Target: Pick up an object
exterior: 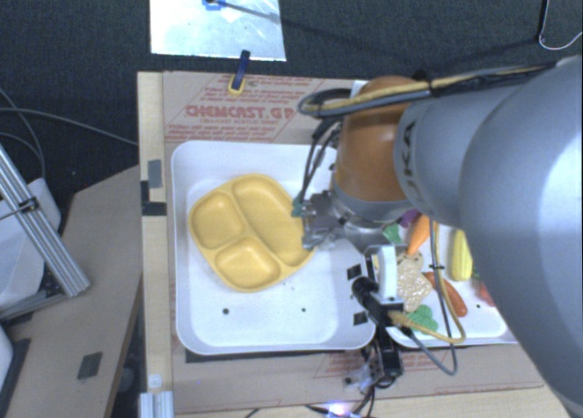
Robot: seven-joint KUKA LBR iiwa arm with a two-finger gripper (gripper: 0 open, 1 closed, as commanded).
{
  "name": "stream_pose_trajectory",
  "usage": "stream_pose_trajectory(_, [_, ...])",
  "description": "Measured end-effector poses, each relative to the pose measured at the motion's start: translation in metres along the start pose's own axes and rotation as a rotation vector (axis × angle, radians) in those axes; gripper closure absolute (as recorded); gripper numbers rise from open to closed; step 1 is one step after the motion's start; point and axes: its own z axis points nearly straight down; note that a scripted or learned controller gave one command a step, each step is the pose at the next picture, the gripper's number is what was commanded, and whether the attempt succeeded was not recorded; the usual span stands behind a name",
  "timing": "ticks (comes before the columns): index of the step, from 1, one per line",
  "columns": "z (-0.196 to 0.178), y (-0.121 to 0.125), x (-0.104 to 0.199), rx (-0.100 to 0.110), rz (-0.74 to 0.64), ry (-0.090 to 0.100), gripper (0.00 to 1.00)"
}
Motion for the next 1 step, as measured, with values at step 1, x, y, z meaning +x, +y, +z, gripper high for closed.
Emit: stream_pose_trajectory(1, [-0.0649, 0.0287, -0.0454, -0.012, 0.013, -0.004, 1.00])
